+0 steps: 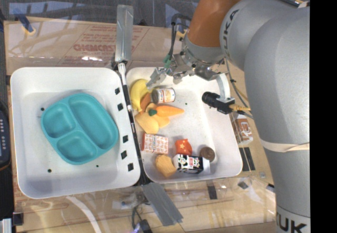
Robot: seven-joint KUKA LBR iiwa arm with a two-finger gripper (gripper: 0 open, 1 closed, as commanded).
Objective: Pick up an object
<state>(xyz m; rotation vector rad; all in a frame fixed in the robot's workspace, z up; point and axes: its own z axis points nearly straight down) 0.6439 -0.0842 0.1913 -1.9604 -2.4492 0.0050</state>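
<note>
Bench holds two white bins; the left bin [26, 121] carries a teal tray [79, 128], the right bin [221, 132] the clutter. We see the gripper [164, 75] low at the right bin's far left corner, just above the can [165, 94] and beside the banana [137, 92]. Jaws apart, nothing between them. We judge this the approach step. Next move: descend straddling the can, then close without nudging the carrot [167, 111].
</note>
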